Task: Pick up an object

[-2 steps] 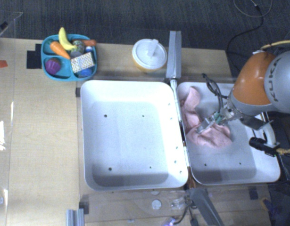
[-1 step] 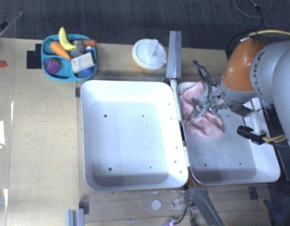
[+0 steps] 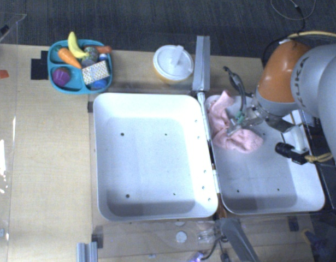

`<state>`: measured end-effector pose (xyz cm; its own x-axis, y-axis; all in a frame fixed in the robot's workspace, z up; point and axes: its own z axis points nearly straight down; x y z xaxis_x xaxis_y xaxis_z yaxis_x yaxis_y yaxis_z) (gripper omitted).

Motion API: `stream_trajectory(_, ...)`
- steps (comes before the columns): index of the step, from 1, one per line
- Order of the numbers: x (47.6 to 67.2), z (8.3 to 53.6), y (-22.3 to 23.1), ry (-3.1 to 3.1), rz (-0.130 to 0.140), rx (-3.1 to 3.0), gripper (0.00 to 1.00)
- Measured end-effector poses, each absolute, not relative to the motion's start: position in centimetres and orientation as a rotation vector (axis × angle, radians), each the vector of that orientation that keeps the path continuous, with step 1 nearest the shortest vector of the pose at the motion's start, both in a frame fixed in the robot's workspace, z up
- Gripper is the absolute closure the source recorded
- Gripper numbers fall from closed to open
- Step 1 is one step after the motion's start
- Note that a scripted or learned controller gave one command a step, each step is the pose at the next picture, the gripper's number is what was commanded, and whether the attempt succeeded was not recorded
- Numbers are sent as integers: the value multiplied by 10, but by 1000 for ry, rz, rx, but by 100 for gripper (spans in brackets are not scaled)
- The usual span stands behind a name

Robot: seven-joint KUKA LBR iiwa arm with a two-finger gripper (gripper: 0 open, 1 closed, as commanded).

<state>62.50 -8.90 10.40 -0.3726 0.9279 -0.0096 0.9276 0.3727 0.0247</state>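
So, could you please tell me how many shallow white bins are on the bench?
2. The left bin sits in the middle of the view. The right bin adjoins it and holds a pink cloth, with the gripper at the cloth.

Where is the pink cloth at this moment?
The pink cloth lies in the right bin, at its far left corner beside the divider, under the gripper.

the grey arm (image 3: 315, 86) reaches in from the right, orange-banded wrist bent down, gripper (image 3: 237, 120) low.
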Motion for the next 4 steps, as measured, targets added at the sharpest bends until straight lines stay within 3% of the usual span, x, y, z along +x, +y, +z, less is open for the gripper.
stream_trajectory(1,625,104,-89,2584,23,1747,0)
stream_trajectory(2,657,93,-96,2602,14,1734,0)
stream_trajectory(3,660,104,-93,2604,23,1721,100)
stream_trajectory(4,671,185,-51,2637,7,1694,100)
